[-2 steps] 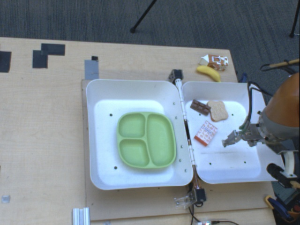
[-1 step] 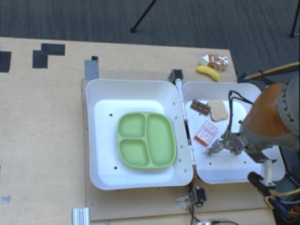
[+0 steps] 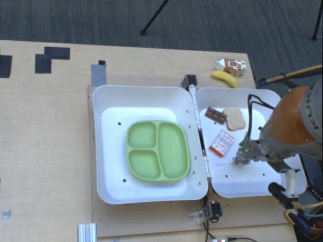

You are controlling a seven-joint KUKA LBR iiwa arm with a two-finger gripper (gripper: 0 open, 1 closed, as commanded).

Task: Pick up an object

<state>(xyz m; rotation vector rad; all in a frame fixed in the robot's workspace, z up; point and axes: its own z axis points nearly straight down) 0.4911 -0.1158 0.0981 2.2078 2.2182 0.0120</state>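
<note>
The green divided plate [image 3: 157,150] lies in the left bin [image 3: 108,150]. In the right bin [image 3: 222,183] the red-white packet [image 3: 222,143] rests just left of the gripper [image 3: 244,156], whose fingers look narrow and empty; it is approaching, and next must open over the packet

- Dark grey carpet floor [image 3: 101,9] fills the top of the view.
- A thin black stand leg [image 3: 159,11] crosses it (slanting).
- Pale wooden bench [image 3: 45,135] bears dark tape patches [image 3: 50,58] at its far-left edge.
</note>
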